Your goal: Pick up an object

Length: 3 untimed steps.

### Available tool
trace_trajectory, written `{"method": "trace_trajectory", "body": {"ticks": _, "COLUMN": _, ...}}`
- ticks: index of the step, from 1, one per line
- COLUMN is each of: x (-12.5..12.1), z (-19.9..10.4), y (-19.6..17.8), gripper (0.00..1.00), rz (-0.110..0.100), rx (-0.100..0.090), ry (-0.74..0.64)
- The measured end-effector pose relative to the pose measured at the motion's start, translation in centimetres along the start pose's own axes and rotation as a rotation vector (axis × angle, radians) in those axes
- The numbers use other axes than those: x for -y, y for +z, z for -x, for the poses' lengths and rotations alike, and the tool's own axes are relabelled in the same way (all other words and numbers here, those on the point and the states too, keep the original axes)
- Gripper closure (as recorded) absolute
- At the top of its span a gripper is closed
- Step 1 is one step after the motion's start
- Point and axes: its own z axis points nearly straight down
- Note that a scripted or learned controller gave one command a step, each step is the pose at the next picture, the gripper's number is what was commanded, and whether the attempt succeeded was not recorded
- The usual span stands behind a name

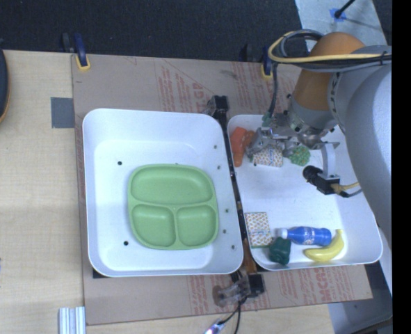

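Where end effector point(275, 143) hovers, patterned pouch point(268, 158) beneath

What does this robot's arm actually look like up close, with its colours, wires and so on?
The arm is a thick, rounded grey tube with an orange band above the wrist. Yellow and black cables loop beside that band. The metal gripper at the end is small, silvery and cluttered, with thin dark wires running down to it.
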Motion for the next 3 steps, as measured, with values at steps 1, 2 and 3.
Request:
{"method": "trace_trajectory", "body": {"ticks": 1, "x": -0.2, "z": 1.1, "y": -0.1, "gripper": 0.0, "rz": 0.008, "rx": -0.002, "ry": 0.0}}
{"method": "trace_trajectory", "body": {"ticks": 2, "x": -0.2, "z": 1.1, "y": -1.1, "gripper": 1.0, "rz": 0.006, "rx": -0.001, "ry": -0.005}}
{"method": "trace_trajectory", "body": {"ticks": 3, "x": 3.6, "z": -6.4, "y": -10.1, "gripper": 1.0, "rz": 0.009, "rx": -0.004, "ry": -0.001}}
